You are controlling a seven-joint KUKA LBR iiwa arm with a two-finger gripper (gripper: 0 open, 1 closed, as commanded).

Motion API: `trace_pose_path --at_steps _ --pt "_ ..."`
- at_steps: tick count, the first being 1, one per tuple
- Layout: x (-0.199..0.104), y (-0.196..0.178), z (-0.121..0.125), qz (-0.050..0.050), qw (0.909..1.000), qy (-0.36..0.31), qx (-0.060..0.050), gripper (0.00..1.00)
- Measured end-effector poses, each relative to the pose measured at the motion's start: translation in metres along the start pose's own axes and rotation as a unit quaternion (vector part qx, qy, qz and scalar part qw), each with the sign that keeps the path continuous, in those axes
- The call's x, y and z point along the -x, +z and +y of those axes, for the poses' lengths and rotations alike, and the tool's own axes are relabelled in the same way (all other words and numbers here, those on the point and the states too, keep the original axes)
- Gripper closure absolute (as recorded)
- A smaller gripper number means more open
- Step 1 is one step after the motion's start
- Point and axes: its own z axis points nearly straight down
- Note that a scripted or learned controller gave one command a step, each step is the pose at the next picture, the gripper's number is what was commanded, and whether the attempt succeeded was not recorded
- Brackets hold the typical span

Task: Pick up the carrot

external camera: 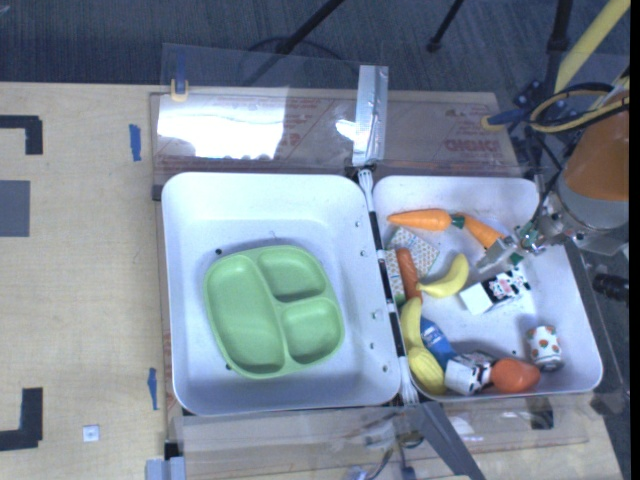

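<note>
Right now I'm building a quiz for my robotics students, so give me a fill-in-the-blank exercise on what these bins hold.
1. The divided plate in the left bin is ____ in colour.
2. The carrot lies in the ____ bin.
3. The plate has ____ compartments.
4. The gripper reaches in from the view's ____ side.

Missing words: green; right; three; right

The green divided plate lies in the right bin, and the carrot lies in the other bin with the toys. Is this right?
Not quite. The camera view shows the green divided plate in the left bin; the carrot lies in the right bin with the toys.
</note>
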Motion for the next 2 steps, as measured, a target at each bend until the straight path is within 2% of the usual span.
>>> trace_pose_path --at_steps 1,2 --pt "0.002 -0.010 0.000 -0.003 1.0000 0.001 0.001 1.00" --pt "-0.009 -0.154 0.028 -0.004 0.9996 -0.026 -0.002 1.00"
